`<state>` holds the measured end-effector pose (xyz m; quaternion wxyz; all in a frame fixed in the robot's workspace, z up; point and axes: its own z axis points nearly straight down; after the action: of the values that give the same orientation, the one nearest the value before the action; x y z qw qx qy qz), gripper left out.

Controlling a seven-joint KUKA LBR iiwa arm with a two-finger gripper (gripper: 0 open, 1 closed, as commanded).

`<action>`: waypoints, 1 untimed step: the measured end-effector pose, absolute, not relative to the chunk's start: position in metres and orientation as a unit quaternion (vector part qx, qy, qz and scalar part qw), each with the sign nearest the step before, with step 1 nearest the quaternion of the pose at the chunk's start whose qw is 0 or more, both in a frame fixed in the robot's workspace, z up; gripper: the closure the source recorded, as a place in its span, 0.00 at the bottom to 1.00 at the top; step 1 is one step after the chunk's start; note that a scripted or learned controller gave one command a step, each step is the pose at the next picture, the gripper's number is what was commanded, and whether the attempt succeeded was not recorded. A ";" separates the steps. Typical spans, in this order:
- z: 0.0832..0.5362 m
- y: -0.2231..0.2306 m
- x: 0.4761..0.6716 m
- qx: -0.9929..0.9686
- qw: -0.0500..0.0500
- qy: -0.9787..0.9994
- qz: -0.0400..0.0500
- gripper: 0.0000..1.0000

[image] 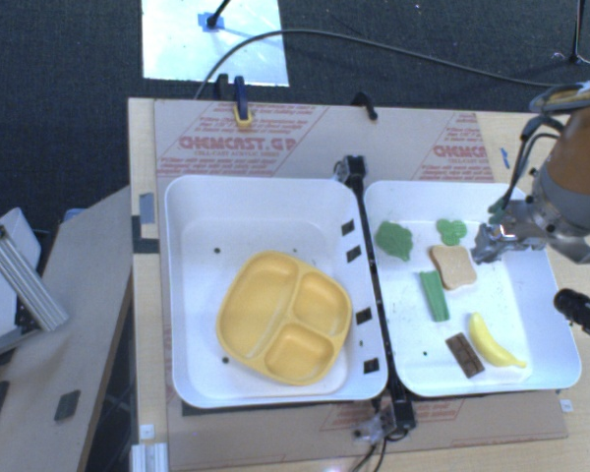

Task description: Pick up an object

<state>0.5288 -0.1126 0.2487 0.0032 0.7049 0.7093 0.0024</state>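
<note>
Camera view: my claw (pixel 487 244) hangs low over rt white bin (pixel 551 293), just beside tan toast-shaped toy slice (pixel 453 266), likely lining up a grab. Can't tell how far open it is; nothing visibly held.

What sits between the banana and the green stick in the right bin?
In the camera view, the brown chocolate bar lies partly between the banana and the green stick, low in that gap; the rest of the stretch is bare bin floor.
</note>
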 end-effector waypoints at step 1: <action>0.238 -0.054 0.535 0.704 0.000 0.711 0.002 1.00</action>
<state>0.5347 -0.0539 0.2381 0.0001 0.7035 0.7107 0.0015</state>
